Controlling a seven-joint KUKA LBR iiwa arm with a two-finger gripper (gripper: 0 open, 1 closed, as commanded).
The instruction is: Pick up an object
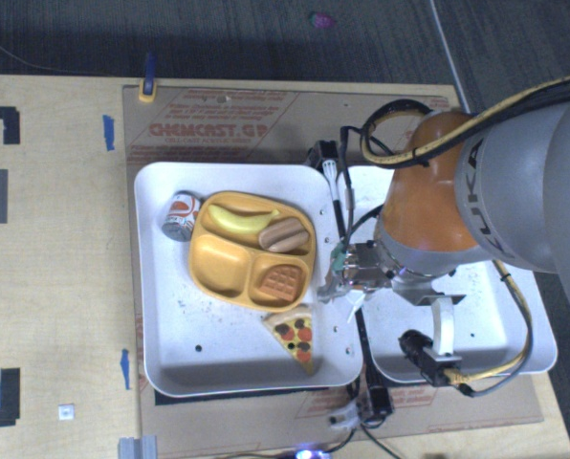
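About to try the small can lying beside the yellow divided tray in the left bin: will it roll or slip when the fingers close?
The small red-and-white can lies on its side, so it will probably roll if nudged. It rests against the yellow divided tray, which may block rolling that way. Its smooth rounded wall looks apt to slip.

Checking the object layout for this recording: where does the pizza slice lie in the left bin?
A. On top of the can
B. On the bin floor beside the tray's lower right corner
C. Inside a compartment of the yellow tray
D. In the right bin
B: the pizza slice lies on the floor of the left bin, just off the lower right corner of the yellow tray, not in any compartment.
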